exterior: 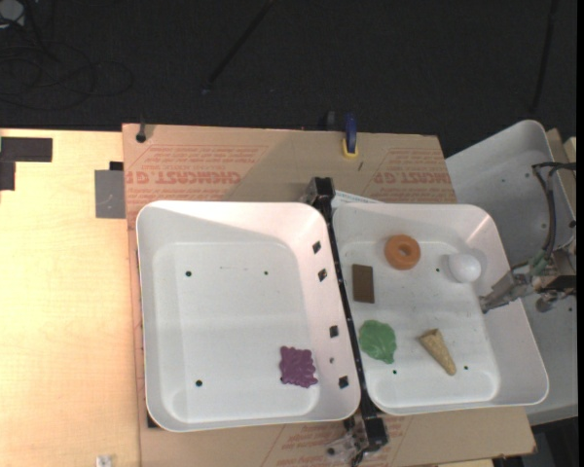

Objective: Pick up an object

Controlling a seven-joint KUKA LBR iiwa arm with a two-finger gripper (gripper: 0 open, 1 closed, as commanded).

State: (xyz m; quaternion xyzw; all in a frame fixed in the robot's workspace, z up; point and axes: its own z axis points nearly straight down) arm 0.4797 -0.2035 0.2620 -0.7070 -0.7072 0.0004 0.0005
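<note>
The right bin (506, 377) holds an orange ring (402, 251), a white ball (462, 266), a brown block (363, 283), a green lump (377, 341) and a tan cone (438, 350). A purple lump (297, 366) lies in the left bin (165, 261), near its front right corner. My gripper (514, 288) is low at the right bin's right rim, just right of and slightly below the white ball. It is small and partly cut off by the frame's edge. Nothing is visibly held in it.
Both bins rest on a cardboard sheet (273, 168) on the wooden bench (49, 309). A black divider with clips (333, 290) runs between the bins. A pale grey panel (506, 163) stands behind the right bin.
</note>
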